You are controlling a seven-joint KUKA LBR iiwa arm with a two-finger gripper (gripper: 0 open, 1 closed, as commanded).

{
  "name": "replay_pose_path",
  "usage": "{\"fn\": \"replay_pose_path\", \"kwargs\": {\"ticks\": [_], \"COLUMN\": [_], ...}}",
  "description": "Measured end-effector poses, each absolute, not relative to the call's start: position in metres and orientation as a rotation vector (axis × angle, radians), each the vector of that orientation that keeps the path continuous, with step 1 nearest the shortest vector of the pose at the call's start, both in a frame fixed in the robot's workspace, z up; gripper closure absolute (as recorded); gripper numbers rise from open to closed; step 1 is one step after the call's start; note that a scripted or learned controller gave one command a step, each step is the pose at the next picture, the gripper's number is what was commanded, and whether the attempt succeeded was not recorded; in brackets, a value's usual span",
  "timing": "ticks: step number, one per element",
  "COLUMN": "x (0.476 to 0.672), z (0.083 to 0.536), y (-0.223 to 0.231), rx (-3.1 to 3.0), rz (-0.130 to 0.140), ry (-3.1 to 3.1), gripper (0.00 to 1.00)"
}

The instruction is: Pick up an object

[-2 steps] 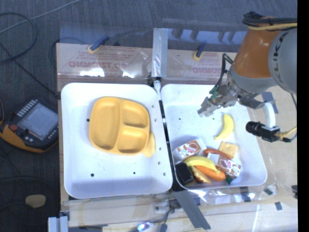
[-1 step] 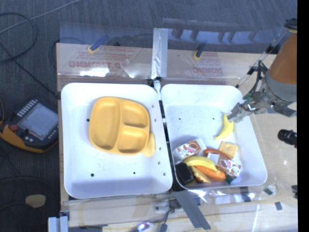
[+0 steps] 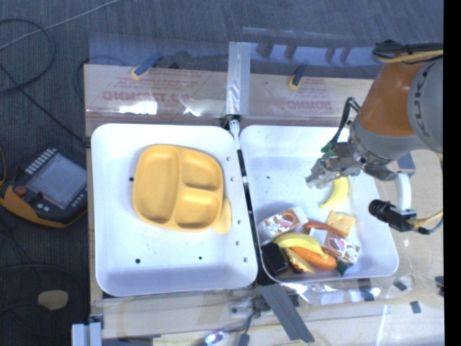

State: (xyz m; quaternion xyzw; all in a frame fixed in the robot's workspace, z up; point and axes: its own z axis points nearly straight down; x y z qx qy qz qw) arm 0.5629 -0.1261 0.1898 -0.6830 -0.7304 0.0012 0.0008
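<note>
Gripper (image 3: pixel 322 177) hovers in right bin (image 3: pixel 288 139), just beside banana (image 3: pixel 337 191); fingers apparently apart, nothing seen between them; banana lies above food pile (image 3: pixel 310 244); yellow tray (image 3: pixel 178 186) in left bin (image 3: pixel 115 265).

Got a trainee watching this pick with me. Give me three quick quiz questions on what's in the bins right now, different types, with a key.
1. True or false: the yellow divided tray lies in the left bin.
2. Which item is nearest the hand? A) banana B) carrot C) black bowl
3. Fill in: the food items are piled in the ___ bin.

Key: 1 true; 2 A; 3 right.
</note>
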Motion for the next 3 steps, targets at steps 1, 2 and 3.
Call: {"fn": "replay_pose_path", "kwargs": {"ticks": [1, 2, 3], "x": [0.537, 0.549, 0.536], "z": [0.183, 0.241, 0.199], "y": [-0.076, -0.049, -0.061], "rx": [-2.064, -1.991, -1.779], "rz": [0.004, 0.002, 0.003], "ry": [-2.367, -2.429, -2.588], "gripper": [1.0, 1.0, 1.0]}}
